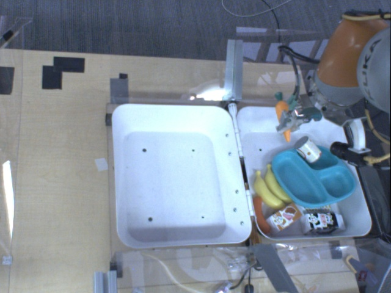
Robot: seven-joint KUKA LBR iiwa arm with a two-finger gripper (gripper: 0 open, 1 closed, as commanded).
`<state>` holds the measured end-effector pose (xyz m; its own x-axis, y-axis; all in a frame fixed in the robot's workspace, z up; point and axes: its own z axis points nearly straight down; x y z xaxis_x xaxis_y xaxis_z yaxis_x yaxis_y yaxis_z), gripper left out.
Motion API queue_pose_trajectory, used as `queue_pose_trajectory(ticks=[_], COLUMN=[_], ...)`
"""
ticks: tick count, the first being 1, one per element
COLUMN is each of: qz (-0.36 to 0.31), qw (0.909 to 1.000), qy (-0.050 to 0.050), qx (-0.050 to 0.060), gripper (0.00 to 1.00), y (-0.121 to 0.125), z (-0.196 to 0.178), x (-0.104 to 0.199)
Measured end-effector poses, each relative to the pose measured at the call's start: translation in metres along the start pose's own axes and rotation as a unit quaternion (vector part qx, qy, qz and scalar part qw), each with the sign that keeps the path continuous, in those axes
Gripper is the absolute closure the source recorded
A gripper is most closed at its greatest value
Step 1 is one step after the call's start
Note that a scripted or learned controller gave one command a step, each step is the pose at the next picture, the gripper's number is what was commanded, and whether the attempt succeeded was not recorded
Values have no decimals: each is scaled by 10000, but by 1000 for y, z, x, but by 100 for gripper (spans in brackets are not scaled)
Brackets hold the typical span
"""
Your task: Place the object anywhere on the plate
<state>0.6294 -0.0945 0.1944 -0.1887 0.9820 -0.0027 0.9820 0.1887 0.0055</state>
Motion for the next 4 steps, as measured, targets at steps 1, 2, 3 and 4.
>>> queue_pose_trajectory(ticks=[1,2,3,4], qz=[-258,-682,-420,-613], qw=[9997,9977,9991,9981], qy=[10,-7,6,12], qx=[16,-18,-2,12], gripper=[100,100,100,100], y=[-72,-134,-71,-101], z=[64,66,8,9], x=[-8,2,54,109])
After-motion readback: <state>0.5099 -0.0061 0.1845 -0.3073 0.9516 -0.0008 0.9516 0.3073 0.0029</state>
